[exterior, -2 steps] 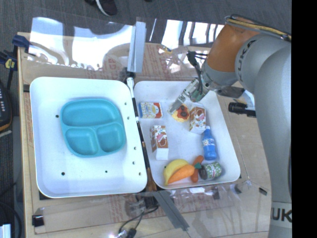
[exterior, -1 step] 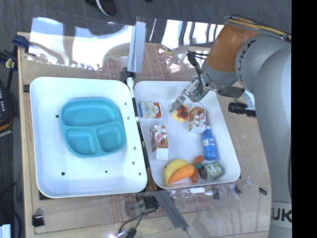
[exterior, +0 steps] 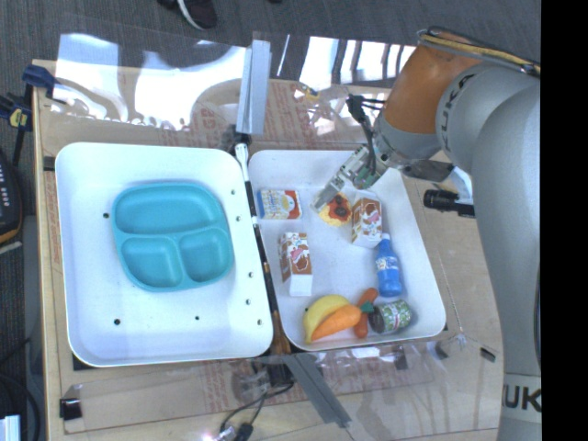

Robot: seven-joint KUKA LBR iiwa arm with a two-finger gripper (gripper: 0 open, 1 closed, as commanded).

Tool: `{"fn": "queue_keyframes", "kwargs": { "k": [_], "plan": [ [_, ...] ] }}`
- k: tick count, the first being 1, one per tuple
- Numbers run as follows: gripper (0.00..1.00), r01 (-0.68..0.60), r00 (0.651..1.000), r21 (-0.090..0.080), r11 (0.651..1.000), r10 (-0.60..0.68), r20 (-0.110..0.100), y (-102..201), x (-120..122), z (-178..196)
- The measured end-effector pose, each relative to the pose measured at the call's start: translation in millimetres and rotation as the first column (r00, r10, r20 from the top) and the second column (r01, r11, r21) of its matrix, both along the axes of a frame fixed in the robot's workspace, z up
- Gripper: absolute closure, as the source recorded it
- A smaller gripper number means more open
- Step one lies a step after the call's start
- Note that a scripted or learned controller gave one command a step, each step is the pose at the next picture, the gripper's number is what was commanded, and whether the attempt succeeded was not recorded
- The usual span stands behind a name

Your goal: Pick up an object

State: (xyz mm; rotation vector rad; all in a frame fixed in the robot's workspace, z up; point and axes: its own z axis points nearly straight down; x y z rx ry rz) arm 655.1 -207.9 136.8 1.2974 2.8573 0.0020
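The left bin sits at the near left of the bench and holds a blue three-compartment tray, lying flat near the bin's middle. Just beside it, touching along the shared edge, stands the right bin, which carries all the loose items.

Near that bin's upper left lies a small flat carton with a red picture. Below it, toward the centre, a second juice carton lies on its side. At the near edge a yellow banana rests against an orange carrot, and just right of them lies a small tin can on its side, close to the bin's near right corner. Above the can, a blue bottle with a white cap lies pointing up the bin. Above that, a third carton with a red print stands tilted.

The gripper hangs low over the upper part of the right bin, its tip over a small yellow and red item, just left of the tilted carton. Whether the fingers are wide or closed cannot be told, nor whether they touch the item.
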Motion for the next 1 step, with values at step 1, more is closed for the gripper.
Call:
{"fn": "queue_keyframes", "kwargs": {
  "k": [1],
  "plan": [
    [0.0, 0.0, 1.0, 0.0, 1.0, 0.0, 0.0, 0.0, 0.0, 0.0]
  ]
}}
